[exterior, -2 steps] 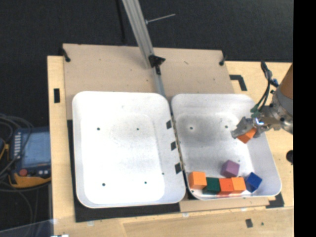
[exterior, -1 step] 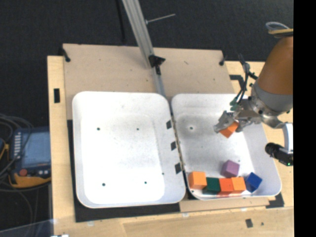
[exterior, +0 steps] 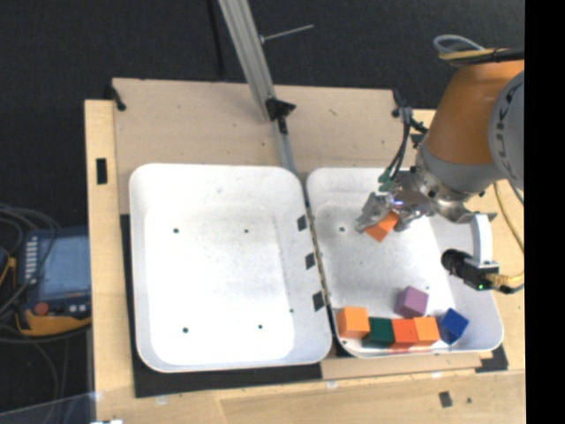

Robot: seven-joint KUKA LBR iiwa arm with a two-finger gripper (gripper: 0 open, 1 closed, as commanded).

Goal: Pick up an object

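Note:
My gripper hangs over the upper middle of the right bin, and an orange block sits between its fingertips, raised off the bin floor. Along the right bin's front wall lies a row of blocks: an orange one, a green one, a red-orange one, another orange one and a blue one. A purple block rests just behind that row.
The left bin lies beside the right one, with a divider edge between them. A slanted metal rail rises from the bench behind the bins. Cables and a small black fitting hang at the arm's right side.

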